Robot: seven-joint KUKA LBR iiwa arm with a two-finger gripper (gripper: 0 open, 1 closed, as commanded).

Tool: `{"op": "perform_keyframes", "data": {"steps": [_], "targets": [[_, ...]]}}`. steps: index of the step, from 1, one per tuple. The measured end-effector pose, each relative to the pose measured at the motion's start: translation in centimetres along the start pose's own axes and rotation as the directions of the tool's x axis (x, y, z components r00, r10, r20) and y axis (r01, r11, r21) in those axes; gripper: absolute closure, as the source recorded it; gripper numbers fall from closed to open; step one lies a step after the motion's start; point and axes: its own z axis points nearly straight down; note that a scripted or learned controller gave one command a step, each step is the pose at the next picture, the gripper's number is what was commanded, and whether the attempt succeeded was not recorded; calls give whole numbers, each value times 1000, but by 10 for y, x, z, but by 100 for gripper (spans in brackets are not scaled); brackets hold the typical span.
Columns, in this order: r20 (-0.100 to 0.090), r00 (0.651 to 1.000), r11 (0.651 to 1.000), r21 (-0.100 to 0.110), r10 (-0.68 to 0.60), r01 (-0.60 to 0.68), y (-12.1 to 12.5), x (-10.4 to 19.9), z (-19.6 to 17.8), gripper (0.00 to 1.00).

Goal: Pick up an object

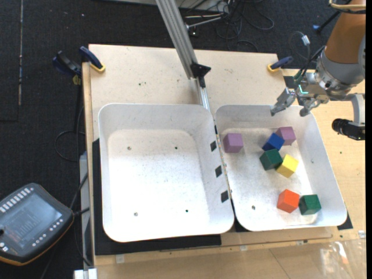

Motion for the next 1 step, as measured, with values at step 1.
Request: {"op": "perform_keyframes", "data": {"steps": [1], "targets": [[1,1000,1000,-2,-1,1,0,0,-2,0]]}}
